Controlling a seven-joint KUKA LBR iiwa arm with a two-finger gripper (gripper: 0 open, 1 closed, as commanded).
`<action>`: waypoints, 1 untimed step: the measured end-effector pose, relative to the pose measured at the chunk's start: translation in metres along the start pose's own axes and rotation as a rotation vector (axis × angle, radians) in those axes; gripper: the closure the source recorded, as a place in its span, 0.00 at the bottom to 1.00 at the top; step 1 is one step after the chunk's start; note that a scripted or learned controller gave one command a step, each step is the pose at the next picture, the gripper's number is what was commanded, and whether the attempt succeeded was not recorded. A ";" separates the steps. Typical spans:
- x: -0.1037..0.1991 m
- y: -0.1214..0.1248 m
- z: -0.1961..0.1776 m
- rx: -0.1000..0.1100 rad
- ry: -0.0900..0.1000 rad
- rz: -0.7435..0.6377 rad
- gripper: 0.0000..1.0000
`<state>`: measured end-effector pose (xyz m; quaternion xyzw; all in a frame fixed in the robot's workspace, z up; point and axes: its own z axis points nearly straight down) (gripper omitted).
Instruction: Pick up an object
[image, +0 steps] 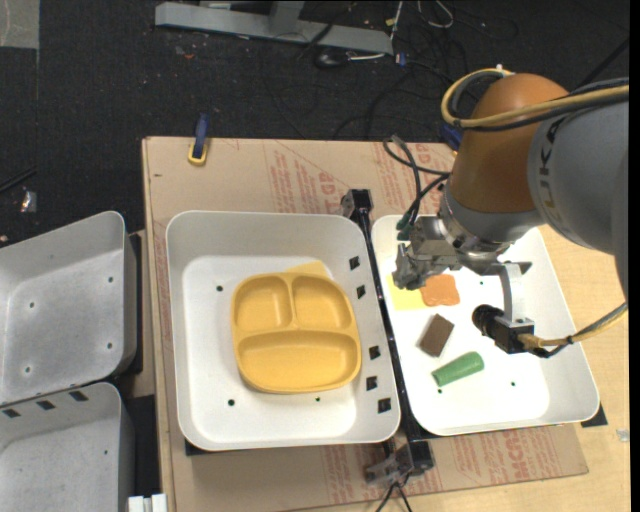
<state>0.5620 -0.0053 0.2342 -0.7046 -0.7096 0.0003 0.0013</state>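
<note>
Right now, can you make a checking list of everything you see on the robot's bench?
Surface: brown board bearing two white bins, the left bin and the right bin, side by side.
Job's things: in the right bin, an orange piece, a yellow flat piece, a brown block and a green cylinder, all lying apart from the brown block outward; the orange and yellow sit under the arm's tip.
Clutter: yellow divided tray in the left bin; blue clamp at the board's far edge.
Grippers: gripper low over the right bin's far left corner; holding nothing that I can see.
Cables: yellow hose looped over the arm; black cables on the floor.
Surroundings: dark floor, white panels at left.
</note>
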 end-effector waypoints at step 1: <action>0.061 -0.011 0.004 0.000 0.000 -0.001 1.00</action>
